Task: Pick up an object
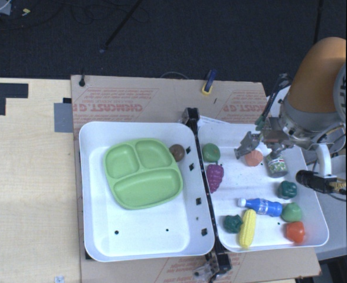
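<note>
Gripper (pixel 257 148) over right bin's (pixel 315 240) upper part, small orange ball (pixel 254 157) just below-left of it.
Fingers read as spread, nothing between them; ball lies touching or just beside the left fingertip.

A green divided plate (pixel 143 174) is lying in the left white bin (pixel 102 240), tilted a little, and a small brown ball (pixel 177 152) is sitting just beside its upper right corner. Both bins are resting on a sheet of brown cardboard (pixel 132 102) with red printing. A blue and yellow clip (pixel 208 82) is gripping the cardboard's far edge. Black cables (pixel 123 16) are trailing across the dark floor beyond the bench.
</note>
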Available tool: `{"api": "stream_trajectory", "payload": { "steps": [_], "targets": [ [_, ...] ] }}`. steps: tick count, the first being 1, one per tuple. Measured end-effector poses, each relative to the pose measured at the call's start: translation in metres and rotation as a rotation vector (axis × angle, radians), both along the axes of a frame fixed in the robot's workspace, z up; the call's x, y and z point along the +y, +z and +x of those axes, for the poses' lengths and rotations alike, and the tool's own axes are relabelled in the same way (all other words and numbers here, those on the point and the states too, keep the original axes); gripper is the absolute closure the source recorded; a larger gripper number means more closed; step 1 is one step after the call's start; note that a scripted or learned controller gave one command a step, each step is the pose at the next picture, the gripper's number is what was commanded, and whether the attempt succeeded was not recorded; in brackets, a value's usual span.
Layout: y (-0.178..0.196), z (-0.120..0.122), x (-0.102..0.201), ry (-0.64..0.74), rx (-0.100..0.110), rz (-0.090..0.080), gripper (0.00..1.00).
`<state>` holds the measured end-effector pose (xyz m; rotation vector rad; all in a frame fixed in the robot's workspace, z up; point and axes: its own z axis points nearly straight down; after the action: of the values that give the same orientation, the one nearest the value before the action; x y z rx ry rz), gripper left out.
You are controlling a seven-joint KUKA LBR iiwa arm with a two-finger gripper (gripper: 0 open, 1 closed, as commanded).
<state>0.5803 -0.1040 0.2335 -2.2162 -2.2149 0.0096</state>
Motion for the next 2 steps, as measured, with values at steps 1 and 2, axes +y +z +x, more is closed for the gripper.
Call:
{"api": "stream_trajectory", "payload": {
  "steps": [1, 2],
  "targets": [
    [0.005, 0.002, 0.0, 0.001, -0.009, -0.001, 0.0],
    [-0.06, 0.001, 0.004, 0.001, -0.001, 0.0, 0.0]
  ]
}}
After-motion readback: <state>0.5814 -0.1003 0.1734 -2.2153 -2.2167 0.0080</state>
